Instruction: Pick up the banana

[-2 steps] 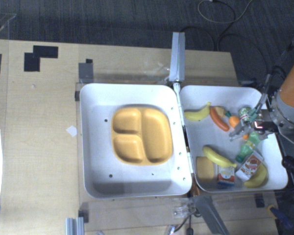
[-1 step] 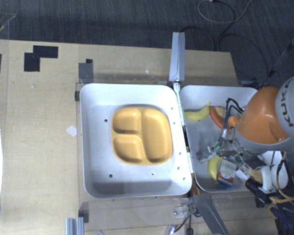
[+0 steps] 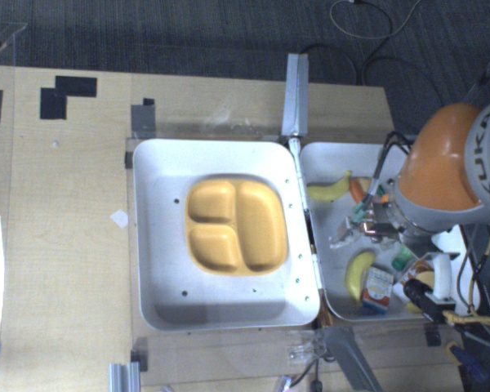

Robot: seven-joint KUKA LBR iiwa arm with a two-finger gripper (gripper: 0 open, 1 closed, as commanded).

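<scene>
item: banana, right bin's six o'clock; gripper above, state i cannot tell; i descend centred, square across its curve.

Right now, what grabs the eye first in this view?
The yellow sectioned tray sits in the middle of the left bin. The arm's orange band looms over the crowded right bin, where bananas lie at the upper left and near the bottom.

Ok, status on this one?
Gripper low in right bin, nothing seen held. Bananas at top and bottom. Carton beside lower one.
</scene>
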